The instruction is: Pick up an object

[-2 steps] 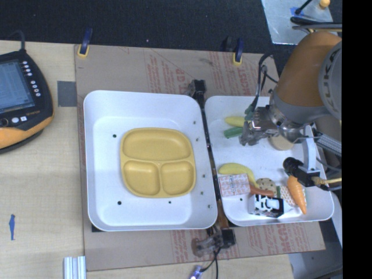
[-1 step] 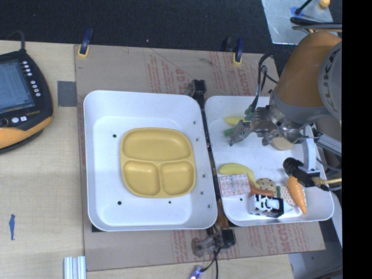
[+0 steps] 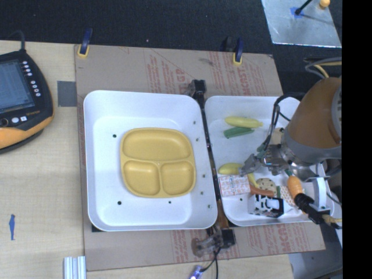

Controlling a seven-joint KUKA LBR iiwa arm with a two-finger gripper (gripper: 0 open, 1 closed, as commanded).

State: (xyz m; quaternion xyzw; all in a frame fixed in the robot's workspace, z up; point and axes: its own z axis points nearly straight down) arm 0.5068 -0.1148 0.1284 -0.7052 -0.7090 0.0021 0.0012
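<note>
Two white bins are seen side by side on a brown cardboard sheet. The left bin is occupied by a yellow divided tray, set flat near its middle with its two small compartments toward the camera.

The right bin holds the loose items. A yellow banana-like piece is laid near the far wall, long axis running left-right, tapered end pointed right. Just below it, touching or nearly so, a green pod is laid on the same axis, tilted slightly up to the right. A smaller yellow piece is placed by the left wall, long axis also left-right. A white red-printed packet lies flat just nearer. Beside it a round speckled cookie, an orange carrot-like item and a black-and-white box are clustered at the near right corner.

The gripper is lowered into the right bin, between the small yellow piece and the cookie. Whether the jaws are apart or together cannot be told; the tips appear blurred and partly hidden by the wrist. Nothing is clearly seen between them.

A teach pendant is rested on the bench at far left.
</note>
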